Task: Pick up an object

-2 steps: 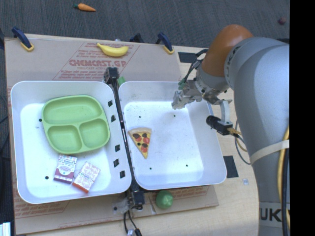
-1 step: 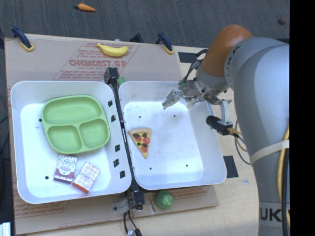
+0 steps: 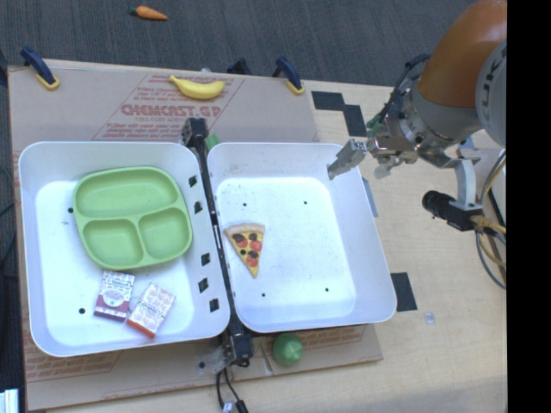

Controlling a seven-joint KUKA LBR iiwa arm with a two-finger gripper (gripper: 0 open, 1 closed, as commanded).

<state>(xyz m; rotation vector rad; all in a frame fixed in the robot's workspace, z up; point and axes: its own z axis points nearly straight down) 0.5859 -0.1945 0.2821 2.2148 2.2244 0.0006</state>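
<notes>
- White bins, two, side by side on cardboard sheet w/ red print.
- Left bin: green divided tray in upper half, three compartments; two small snack packets below it, near front wall, just beside each other.
- Right bin: pizza slice toy lying flat nr left wall, point toward front; nothing touching it.
- Gripper over right bin's back-right corner, above the rim, well apart from pizza slice. Fingers not distinguishable at this angle, so can't tell how far open; nothing visibly held.
- Arm: grey body w/ orange band at upper right, wrist angled down-left toward the bin corner.
- Outside bins: yellow banana on cardboard behind the bins; green ball at front edge, just below right bin; small orange carrot on dark floor, top left.
- Blue clamps at cardboard's back edge; black clip where the two bins meet at back.
</notes>
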